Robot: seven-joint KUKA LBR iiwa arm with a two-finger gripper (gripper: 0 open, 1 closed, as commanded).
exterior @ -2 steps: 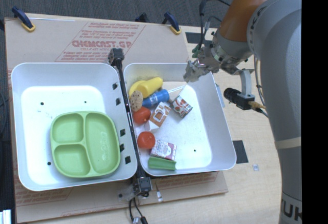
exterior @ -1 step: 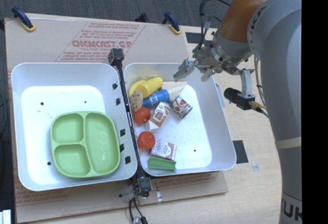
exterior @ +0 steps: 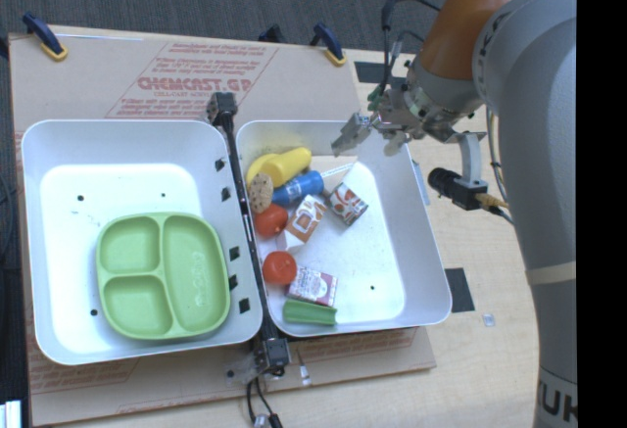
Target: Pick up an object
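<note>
**Gripper above the right bin's far corner, nothing in it**

My gripper (exterior: 370, 134) hangs over the far right corner of the right bin (exterior: 416, 250), below my orange band (exterior: 470, 10) and grey wrist. Its two fingers (exterior: 348, 137) are spread apart, and nothing sits between them. They point down and to the camera's left, toward the pile of objects, but they touch none of them.

Nearest to me lies a yellow bottle-shaped toy (exterior: 279, 166) near the bin's far wall, tilted on its side. Just beside it, toward the camera, is a blue cylinder (exterior: 297, 187), and next to that a small red and white carton (exterior: 346, 204). A second small carton (exterior: 308, 218) lies just left of it, touching a red ball-like piece (exterior: 271, 220). A brown speckled cookie shape (exterior: 260, 190) leans against the bin's left wall. Further toward the near edge I see a red round piece (exterior: 279, 266), a pink and white packet (exterior: 313, 286), and a green piece (exterior: 311, 313) lying flat by the near wall.

The left bin (exterior: 49, 162) stands touching the right one along a black clip strip (exterior: 233, 211). In it rests a light green divided plate (exterior: 162, 274) with three compartments.

Both bins sit on a cardboard sheet (exterior: 196, 73) with red printing, held to the surface by blue and yellow clamps (exterior: 44, 36) at its far edge.
</note>
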